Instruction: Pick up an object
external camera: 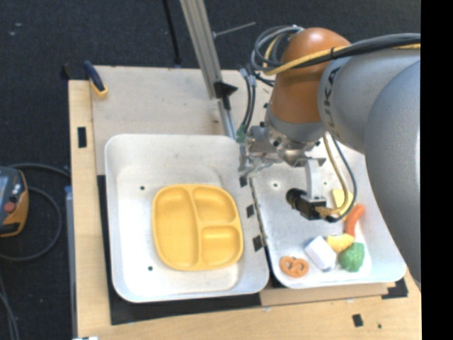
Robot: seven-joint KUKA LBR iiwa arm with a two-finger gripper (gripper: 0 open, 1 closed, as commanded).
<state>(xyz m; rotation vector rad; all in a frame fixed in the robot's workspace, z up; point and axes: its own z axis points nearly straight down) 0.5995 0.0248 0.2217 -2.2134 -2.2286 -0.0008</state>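
- Camera view is showing the gripper (249, 163) hanging over the right bin's (279, 225) far-left corner; its opening cannot be told.
- Orange pretzel (293, 265), white block (320, 253), green piece (352, 256), yellow piece (340, 242) and orange carrot (354, 219) are lying clustered at its near edge.

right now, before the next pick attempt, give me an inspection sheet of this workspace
surface: pale bench bearing left bin and right bin
job's things: carrot, yellow piece, green piece, white block, pretzel, clustered in the right bin
clutter: yellow divided plate in the left bin
gripper: at the bins' shared edge, apart from the cluster
cables: grey loops above the wrist; black cable on the floor
surroundings: metal post, clamp
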